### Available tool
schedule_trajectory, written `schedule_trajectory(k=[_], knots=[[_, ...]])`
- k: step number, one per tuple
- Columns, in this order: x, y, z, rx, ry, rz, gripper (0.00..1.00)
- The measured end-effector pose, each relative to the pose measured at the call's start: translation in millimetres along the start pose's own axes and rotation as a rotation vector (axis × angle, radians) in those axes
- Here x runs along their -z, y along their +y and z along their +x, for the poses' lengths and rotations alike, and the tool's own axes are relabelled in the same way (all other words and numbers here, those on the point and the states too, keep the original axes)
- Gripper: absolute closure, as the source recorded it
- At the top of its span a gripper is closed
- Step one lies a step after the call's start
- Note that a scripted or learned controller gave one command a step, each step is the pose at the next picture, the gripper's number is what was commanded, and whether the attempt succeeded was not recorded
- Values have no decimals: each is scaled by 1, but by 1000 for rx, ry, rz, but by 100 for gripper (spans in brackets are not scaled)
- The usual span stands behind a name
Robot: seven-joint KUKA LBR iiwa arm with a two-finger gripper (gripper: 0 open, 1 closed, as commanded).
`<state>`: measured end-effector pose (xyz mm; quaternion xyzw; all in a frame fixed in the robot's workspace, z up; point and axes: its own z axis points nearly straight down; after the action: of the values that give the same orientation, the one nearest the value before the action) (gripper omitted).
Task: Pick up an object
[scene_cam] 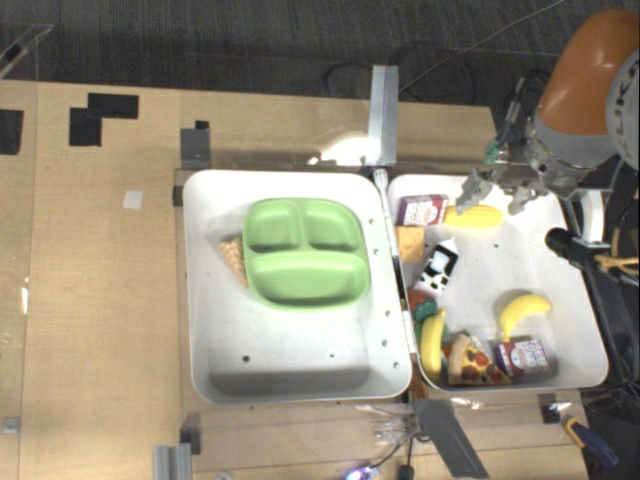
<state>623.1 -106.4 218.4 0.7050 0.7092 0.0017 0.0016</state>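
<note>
Reaching in from the right, arm (590, 78) w/ orange band hangs its gripper (492, 200) over the right bin (585, 308); spread fingers straddle a yellow lemon (480, 217) near the bin's back edge.

Green divided plate (303, 251) in left bin (215, 298), toy foods in right bin (570, 298)

One fixed camera looks down at a slant from above the bench (90, 298), far enough back to take in both bins: the left bin (215, 298) and right bin (570, 298). The arm (590, 78) enters from the right.
</note>
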Motion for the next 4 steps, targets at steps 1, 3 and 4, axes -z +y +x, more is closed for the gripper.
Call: schedule_trajectory(k=[1,3,4], knots=[[-111,11,-37,114,0,3,0],[-117,36,-60,265,7,28,100],[-129,25,-19,-269,-1,-5,100]])
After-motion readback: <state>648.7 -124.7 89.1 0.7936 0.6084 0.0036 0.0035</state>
